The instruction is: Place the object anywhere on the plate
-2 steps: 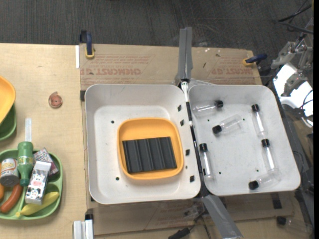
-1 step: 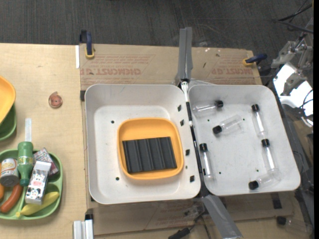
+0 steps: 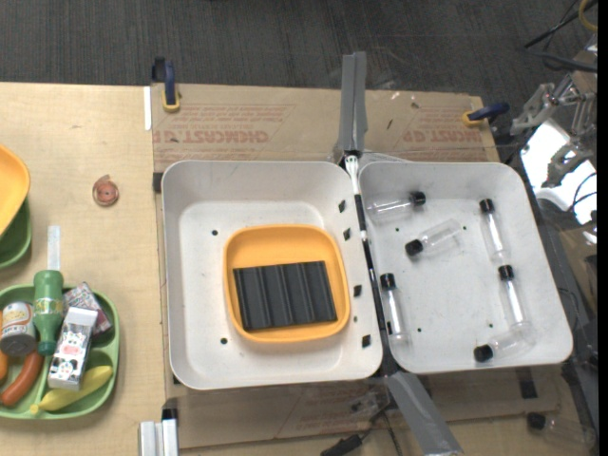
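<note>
— Whereabouts of the dark grey ridged block (image 3: 285, 293)?

— Flat on the orange plate (image 3: 285, 238), about its middle, inside the left bin (image 3: 190, 255). Fully in sight. Ribbed lengthwise into roughly four bands; hard to judge the material.

— And the hand?

— Cannot tell whether clenched or released. At the far right, just a bright glare and a tangle of cables (image 3: 570, 55), too washed out to read.

— In the right bin (image 3: 446, 293)?

— Several clear vials (image 3: 439, 236) with black caps, scattered apart, some lying along the walls. Glass nearly lost against the white floor, so easier to count by caps: around six, though hard to be sure. One near the front corner little more than a cap and a faint outline.

— Between the bins?

— A grey bar (image 3: 353, 103) running back from the seam, and another grey strip at the front, cut off by the lower edge.

— Under them?

— Brown cardboard (image 3: 247, 126) with printed lettering upside down, clipped at the back by two clamps (image 3: 166, 82). Partly covered by the bins.

— Over on the left of the tabletop (image 3: 76, 131)?

— A green plate (image 3: 100, 388) of toy food, cut off by the edge: a green bottle, a small carton, something red, something yellow. Farther back a yellow bowl (image 3: 11, 193), mostly out of frame. Also a small pink round thing (image 3: 106, 191), too small to identify.
</note>
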Motion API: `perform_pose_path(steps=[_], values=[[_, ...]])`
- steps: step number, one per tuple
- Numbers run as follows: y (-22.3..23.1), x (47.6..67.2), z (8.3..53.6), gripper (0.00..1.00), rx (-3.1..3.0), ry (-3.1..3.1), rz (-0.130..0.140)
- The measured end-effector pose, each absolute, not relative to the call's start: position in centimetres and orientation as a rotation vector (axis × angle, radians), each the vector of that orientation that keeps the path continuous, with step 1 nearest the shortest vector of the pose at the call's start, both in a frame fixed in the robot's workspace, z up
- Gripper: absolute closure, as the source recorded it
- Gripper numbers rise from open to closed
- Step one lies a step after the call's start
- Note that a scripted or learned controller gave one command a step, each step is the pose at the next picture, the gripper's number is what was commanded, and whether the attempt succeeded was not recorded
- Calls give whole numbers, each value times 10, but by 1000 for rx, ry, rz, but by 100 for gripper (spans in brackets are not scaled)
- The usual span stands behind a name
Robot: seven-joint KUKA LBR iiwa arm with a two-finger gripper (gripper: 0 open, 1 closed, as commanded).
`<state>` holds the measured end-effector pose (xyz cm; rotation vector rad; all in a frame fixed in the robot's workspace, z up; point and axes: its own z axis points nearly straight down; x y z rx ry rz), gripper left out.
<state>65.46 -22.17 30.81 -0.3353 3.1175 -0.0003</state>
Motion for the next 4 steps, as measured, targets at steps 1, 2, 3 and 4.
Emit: perform_pose_path(steps=[1, 2, 3, 4], values=[[-222, 660, 294, 0, -284, 3124, 2], [-223, 660, 303, 0, -207, 3128, 0], [-223, 661, 313, 100, -203, 3122, 0], [-223, 661, 313, 0, -203, 3122, 0]])
